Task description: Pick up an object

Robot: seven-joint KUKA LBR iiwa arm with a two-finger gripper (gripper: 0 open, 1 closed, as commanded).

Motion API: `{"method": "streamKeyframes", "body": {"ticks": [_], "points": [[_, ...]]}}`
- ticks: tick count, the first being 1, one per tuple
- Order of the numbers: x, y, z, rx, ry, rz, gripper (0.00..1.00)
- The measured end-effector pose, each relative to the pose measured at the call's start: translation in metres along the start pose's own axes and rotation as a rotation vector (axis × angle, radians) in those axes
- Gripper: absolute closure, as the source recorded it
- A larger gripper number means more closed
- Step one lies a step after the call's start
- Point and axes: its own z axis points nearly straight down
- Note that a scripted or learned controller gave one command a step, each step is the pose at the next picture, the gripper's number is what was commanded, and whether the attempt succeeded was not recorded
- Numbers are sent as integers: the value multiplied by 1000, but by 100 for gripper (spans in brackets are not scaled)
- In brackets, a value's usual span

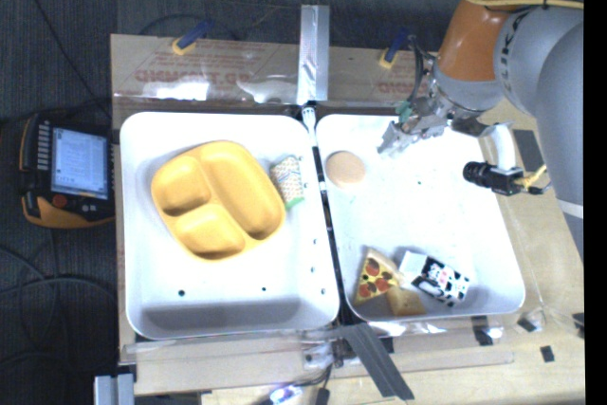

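The worktop (142, 52) is a pale board set on a dark carpeted floor (57, 5), and it carries two shallow white bins side by side, parted by a thin dark seam. The left bin (142, 299) holds a yellow divided tray (218, 199) that fills most of its middle, with a small patterned packet (288, 177) just beside the tray near the bin's right edge; its near edge and left edge are bare. In the right bin (474, 232), a round tan disc (345, 168) lies by the far left corner, well apart from a cluster along the near edge: a pizza slice toy (377, 278), and touching it a black-and-white spotted item (443, 280). The wide middle of this bin lies open. The pincer (403, 136) hangs over the far edge of the right bin, near the disc but clear of it; nothing shows between its tips, and whether they stand apart or together I cannot tell. A handheld pendant (71, 168) rests on the floor off the worktop's left edge.
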Motion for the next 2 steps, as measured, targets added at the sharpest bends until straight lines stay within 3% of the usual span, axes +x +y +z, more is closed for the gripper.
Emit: {"method": "streamKeyframes", "body": {"ticks": [1, 2], "points": [[-22, -62, -114, -11, -10, -185, 100], [66, -89, -163, -11, -9, -339, 100]]}}
